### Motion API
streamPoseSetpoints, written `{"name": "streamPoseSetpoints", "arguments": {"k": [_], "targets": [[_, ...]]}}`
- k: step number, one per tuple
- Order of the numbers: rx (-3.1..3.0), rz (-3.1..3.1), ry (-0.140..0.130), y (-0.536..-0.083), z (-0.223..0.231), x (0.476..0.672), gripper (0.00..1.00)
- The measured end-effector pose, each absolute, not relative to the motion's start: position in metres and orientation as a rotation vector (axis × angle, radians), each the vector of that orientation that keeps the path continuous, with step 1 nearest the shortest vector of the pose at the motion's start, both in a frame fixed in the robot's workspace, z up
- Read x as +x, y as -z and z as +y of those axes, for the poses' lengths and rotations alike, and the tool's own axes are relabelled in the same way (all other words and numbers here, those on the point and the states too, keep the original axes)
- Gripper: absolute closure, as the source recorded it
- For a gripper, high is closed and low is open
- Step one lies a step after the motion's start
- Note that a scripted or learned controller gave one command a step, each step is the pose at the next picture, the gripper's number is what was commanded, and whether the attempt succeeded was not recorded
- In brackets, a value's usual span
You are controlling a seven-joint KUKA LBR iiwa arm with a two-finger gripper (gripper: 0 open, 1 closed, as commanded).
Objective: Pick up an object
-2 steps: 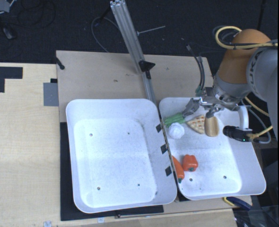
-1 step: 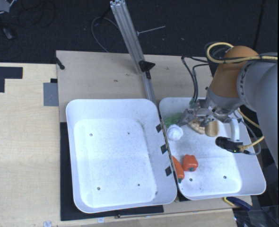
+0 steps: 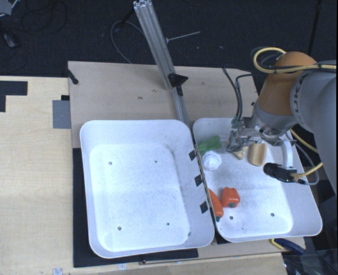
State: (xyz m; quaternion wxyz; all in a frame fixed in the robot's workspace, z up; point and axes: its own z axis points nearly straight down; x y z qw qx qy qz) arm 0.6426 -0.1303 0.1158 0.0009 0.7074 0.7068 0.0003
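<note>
Gripper low in right bin, beside tan object.

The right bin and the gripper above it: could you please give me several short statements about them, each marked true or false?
1. The gripper is over the right bin. True.
2. The orange object lies in the left bin. False: it lies in the right bin.
3. A green object sits near the right bin's left wall. True.
4. The tan object lies outside both bins. False: it is in the right bin, beside the gripper.
</note>
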Motion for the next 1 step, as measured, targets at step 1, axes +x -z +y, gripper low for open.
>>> {"name": "streamPoseSetpoints", "arguments": {"k": [1], "targets": [[2.221,2.219,-0.002,-0.1598,-0.1351,0.6478,1.0]]}}
